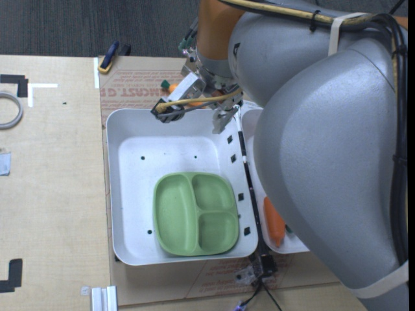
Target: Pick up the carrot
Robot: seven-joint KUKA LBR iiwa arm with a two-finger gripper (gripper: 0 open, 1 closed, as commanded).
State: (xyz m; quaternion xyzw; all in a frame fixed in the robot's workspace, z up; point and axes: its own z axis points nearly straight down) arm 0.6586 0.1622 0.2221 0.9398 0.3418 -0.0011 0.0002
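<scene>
The orange carrot (273, 223) lies in the right bin (295, 245), close to its left wall near the front; the grey arm overhead hides part of it. My gripper (224, 117) hangs at the far end of the bench, over the wall between the two bins, well away from the carrot. I see nothing held in it.
A green divided plate (194, 213) sits in the front half of the left bin (130, 173). The bulky grey arm covers most of the right bin. A blue and yellow tool (109, 56) lies on the bench beyond the left bin.
</scene>
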